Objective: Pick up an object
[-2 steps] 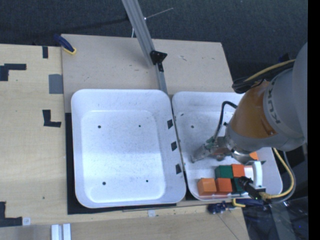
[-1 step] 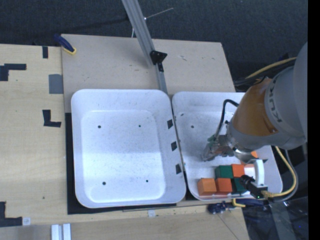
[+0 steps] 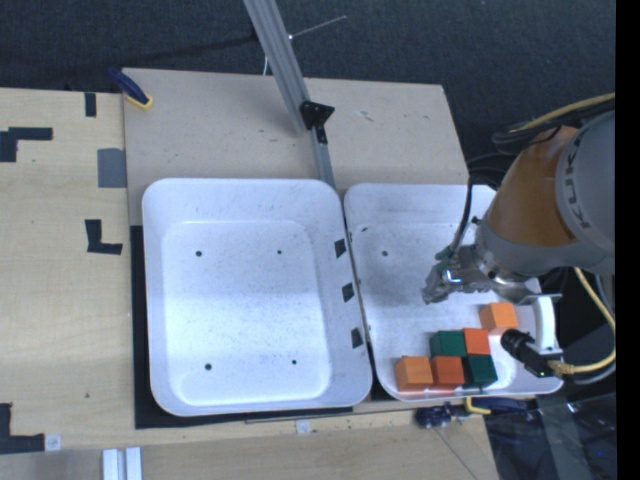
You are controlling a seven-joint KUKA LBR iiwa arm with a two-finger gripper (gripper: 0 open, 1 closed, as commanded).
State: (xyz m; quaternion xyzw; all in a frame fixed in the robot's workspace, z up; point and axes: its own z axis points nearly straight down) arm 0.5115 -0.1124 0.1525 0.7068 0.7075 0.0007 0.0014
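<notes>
Here the arm (image 3: 545, 203) reaches in from the right over the right bin (image 3: 400, 218), and its tool (image 3: 443, 281) hangs above the bare white floor near the middle of that bin, just up and to the left of the blocks. Whether the tool is apart or together I cannot tell; it shows as a small grey cluster seen from above, and nothing is visible between its tips, so I would not say it holds anything. The things to pick all sit huddled in the near right corner of the right bin: an orange block (image 3: 413, 371) furthest left, a second orange block (image 3: 448, 370) touching it, a green block (image 3: 449, 343) behind that, a dark green block (image 3: 481, 369) at the end of the front row, a reddish-orange block (image 3: 477, 342) beside the green one, and a lighter orange block (image 3: 497, 316) a little further back, close under the wrist. They are packed edge to edge against the bin wall, which probably leaves little room for a tip to slide down between neighbours; the outer blocks look easier to take than those in the middle. The left bin (image 3: 160, 268) lies alongside on the tabletop (image 3: 210, 128), its inner wall touching the right one. My judgement is that the pick is not yet made, and the tool would need to shift towards the corner before it descends.
</notes>
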